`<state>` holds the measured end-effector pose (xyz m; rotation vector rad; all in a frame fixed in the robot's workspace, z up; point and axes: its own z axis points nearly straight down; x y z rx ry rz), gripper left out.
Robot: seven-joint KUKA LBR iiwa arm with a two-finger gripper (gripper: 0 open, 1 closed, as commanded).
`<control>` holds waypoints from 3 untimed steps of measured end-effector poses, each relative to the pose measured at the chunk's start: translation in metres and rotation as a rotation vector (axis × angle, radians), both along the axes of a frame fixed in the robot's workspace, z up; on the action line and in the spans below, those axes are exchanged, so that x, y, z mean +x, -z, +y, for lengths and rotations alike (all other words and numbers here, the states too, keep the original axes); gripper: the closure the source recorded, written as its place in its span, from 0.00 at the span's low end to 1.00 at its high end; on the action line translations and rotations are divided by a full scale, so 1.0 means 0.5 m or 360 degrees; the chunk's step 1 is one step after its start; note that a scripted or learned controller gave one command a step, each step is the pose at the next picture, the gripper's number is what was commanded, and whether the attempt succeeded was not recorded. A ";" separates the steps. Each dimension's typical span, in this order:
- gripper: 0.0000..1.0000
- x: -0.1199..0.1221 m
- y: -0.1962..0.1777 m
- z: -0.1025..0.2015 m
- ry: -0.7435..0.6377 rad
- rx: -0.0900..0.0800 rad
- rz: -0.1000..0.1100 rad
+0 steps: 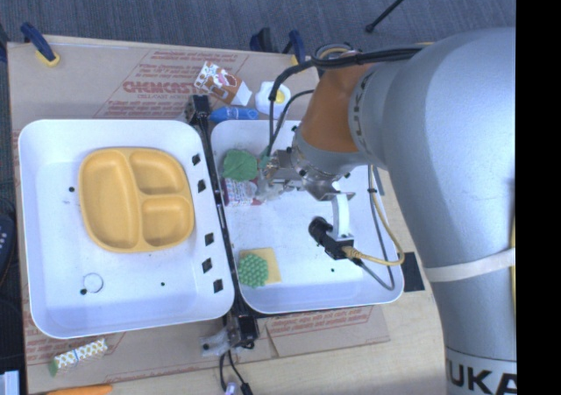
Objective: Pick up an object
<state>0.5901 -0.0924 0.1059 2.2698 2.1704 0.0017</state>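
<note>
My arm: it comes in from the right, grey with the orange band [331, 113] above the wrist, and reaches over the right bin [307, 297].
My gripper [267, 176]: low over the far left part of the right bin, just right of the divider between the bins. Whether it is spread or closed I cannot tell; the wrist hides it.
Green object [237, 164]: a rounded green thing in the right bin's far left corner, just left of my gripper and seemingly touching it.
Small packet [242, 193]: a pinkish-white item lying just near of the green object, beside my gripper; contact unclear.
Green scrubber [254, 268]: a dotted green round on a yellow pad, in the near left part of the right bin, well apart from my gripper.
Left bin [44, 297]: holds a yellow divided plate [136, 199], three compartments, lying flat.
Bench: cardboard sheet [131, 78] under both bins, a few small packages at the far edge.
</note>
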 end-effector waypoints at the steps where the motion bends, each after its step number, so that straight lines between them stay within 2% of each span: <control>1: 0.00 0.000 0.000 0.000 -0.0001 -0.0001 0.0000; 2: 0.00 0.126 0.021 -0.006 0.0060 0.0000 -0.0002; 3: 1.00 0.127 -0.001 -0.005 0.0051 0.0001 0.0000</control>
